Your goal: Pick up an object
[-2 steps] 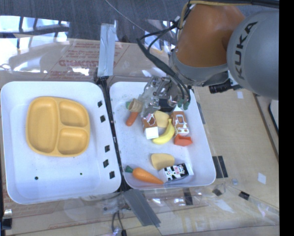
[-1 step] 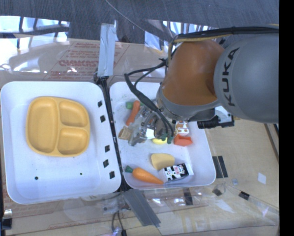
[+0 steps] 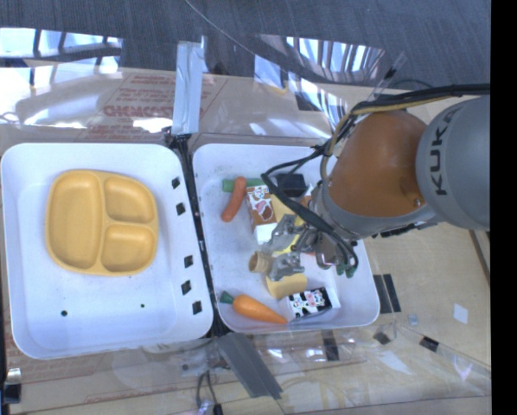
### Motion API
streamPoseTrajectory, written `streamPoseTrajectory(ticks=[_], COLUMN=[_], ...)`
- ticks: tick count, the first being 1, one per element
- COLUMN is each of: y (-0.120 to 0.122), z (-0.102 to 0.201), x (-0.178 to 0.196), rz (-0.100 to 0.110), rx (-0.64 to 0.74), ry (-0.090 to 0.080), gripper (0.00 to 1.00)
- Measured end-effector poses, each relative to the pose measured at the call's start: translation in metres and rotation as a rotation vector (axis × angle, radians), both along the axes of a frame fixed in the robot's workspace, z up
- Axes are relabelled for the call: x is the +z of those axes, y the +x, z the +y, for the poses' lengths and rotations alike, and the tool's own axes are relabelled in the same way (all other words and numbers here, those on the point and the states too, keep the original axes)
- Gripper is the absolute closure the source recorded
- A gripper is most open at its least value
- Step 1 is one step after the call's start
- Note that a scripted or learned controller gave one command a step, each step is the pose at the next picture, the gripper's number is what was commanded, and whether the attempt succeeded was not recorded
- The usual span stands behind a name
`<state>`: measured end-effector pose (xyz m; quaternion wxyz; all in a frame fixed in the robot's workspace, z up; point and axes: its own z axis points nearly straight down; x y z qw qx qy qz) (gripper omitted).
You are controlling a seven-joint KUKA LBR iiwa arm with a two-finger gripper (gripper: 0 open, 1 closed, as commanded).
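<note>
My gripper (image 3: 284,253) hangs low over the middle of the right bin (image 3: 213,223), below the orange band of the arm. Right under it lie a yellow block (image 3: 289,284) and a small tan piece (image 3: 258,262). An orange carrot (image 3: 253,309) rests near the bin's front edge, next to a black-and-white cow-print carton (image 3: 312,303). A thin red-orange sausage (image 3: 233,199) lies toward the back, beside a brown-and-white carton (image 3: 261,206). I see nothing clearly between the fingers.
The left bin (image 3: 25,258) holds a yellow divided plate (image 3: 101,221). A black divider with clips (image 3: 192,232) separates the two bins. Cables run from the arm over the right bin's back right corner.
</note>
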<state>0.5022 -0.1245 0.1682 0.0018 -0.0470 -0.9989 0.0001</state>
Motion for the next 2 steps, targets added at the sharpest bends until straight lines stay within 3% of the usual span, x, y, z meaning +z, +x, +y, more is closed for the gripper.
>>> streamPoseTrajectory(ticks=[1,2], y=[0.046,0.005], z=[0.086,0.058], x=[0.064,0.023], rz=[-0.011,-0.002], rx=[0.103,0.520], ry=[0.002,0.001], gripper=[1.00,1.00])
